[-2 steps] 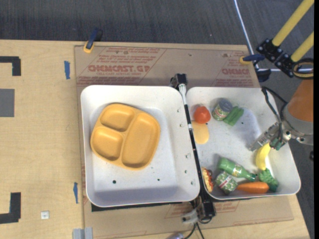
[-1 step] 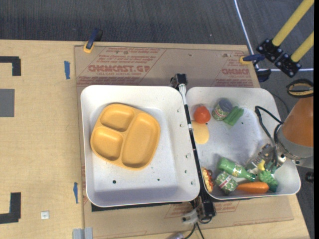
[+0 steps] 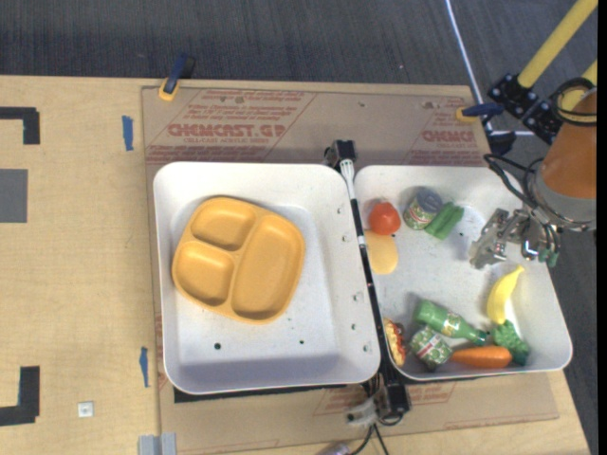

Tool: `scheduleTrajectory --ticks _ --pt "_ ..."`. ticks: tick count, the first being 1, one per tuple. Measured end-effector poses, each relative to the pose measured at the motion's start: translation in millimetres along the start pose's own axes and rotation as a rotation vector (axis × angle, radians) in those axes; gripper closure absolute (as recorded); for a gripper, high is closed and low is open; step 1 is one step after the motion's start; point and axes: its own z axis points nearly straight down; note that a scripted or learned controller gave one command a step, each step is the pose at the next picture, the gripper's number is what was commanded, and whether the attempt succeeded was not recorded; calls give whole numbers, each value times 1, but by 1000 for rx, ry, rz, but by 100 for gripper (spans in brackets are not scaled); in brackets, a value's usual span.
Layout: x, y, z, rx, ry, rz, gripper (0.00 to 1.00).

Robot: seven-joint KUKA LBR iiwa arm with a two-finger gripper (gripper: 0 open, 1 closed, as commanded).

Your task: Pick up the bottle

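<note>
Bottle (image 3: 449, 320): a green plastic bottle lying on its side in the right bin (image 3: 560, 344), below and a little to the left of the gripper (image 3: 501, 240), well apart from it.
Bottle axis: long axis runs roughly left to right, tilted slightly downward to the right; the narrow neck end points right, toward the broccoli piece (image 3: 509, 336), and the wider base points left.
Bottle look: bright green body with a paler label band around the middle; glossy, toy-like.
Bottle neighbours: a can with a red and green label (image 3: 432, 349) lies just below it, a carrot (image 3: 481, 355) just below its neck end, and a banana (image 3: 504, 295) sits up and to its right.
Gripper: metal fingers hang over the right bin's upper right part, above the banana; nothing is seen between them, and how far apart they stand I cannot tell.
Arm: the orange band (image 3: 576, 159) shows above and right of the gripper.
Left of the gripper: a second green bottle with a grey cap end (image 3: 432, 212), a tomato (image 3: 384, 218), and a pale yellow flat piece (image 3: 382, 254) below it.
Far left of the gripper: the left bin (image 3: 180, 349) holds a yellow divided plate (image 3: 238, 259).
</note>
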Motion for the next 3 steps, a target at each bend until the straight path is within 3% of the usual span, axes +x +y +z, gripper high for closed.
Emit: scheduleTrajectory --ticks 1,2,3 --pt "72 -40 21 1 -2 -206 100" --pt "7 -15 20 0 -1 -373 100" --pt "55 -33 21 1 -3 -472 100"
